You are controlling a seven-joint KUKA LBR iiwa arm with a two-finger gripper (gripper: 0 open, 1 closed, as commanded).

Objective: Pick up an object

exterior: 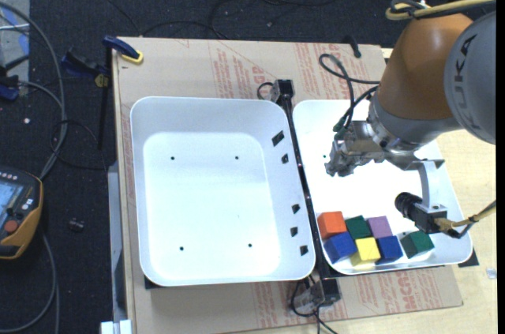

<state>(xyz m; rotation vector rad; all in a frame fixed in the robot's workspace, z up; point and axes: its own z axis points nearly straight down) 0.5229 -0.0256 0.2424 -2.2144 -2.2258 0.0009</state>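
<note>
Several small blocks lie bunched at the near edge of the right bin (316,119): an orange one (332,223), a dark green one (357,227), a purple one (379,227), two blue ones (340,246) (389,248), a yellow one (367,249) and a green one (417,244). My gripper (341,163) hangs over the middle of that bin, farther back than the blocks and apart from them. Nothing shows between its fingers.
The left bin (150,119) sits beside the right one on a cardboard-covered bench. A black bracket (418,211) of the arm hangs just above the green block. Cables and a blue clamp (122,50) lie beyond the bins.
</note>
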